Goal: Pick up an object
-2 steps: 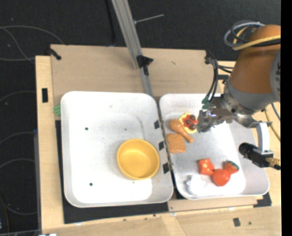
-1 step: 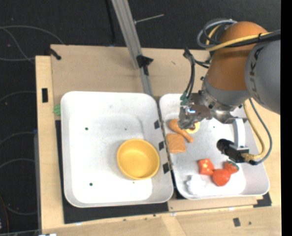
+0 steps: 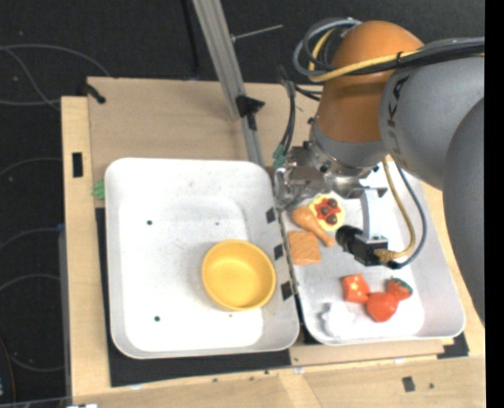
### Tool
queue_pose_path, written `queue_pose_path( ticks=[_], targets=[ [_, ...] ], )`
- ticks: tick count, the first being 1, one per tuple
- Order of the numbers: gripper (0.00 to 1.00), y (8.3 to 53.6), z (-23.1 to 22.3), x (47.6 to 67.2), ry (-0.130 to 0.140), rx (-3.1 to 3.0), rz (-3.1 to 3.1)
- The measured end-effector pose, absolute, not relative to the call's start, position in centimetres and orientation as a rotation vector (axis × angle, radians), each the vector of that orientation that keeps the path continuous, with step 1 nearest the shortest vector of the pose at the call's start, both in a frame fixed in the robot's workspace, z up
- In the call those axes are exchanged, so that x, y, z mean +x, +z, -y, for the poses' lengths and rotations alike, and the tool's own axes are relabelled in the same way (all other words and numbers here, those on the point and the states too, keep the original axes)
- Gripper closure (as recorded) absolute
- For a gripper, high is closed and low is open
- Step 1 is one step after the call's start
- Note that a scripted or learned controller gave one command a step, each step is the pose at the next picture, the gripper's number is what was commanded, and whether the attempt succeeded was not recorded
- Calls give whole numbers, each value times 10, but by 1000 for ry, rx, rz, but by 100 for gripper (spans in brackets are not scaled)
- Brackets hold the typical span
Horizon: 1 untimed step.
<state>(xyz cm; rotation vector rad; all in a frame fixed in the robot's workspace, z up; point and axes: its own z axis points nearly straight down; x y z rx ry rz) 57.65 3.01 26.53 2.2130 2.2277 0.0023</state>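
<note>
We see a yellow bowl [image 3: 238,274] upright in the left bin, and in the right bin an orange slab [image 3: 303,247], pizza slice [image 3: 323,212] and strawberry [image 3: 386,301].

The arm [image 3: 421,100] covers the right bin's [image 3: 438,313] far end and runs off the right edge. The pincer [image 3: 307,189] sits beneath the wrist, its fingertips hidden. The tabletop [image 3: 192,372] is cut by the bottom edge.

You see a tan bench [image 3: 167,117] carrying two shallow white bins side by side: the left bin [image 3: 141,228] and the right bin [image 3: 434,308].
</note>
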Motion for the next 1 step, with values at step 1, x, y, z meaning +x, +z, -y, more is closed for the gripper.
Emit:
queue_pose_path(
  ticks=[1],
  targets=[
    [100,256,-79,600,1,2214,-2226]
  ],
)
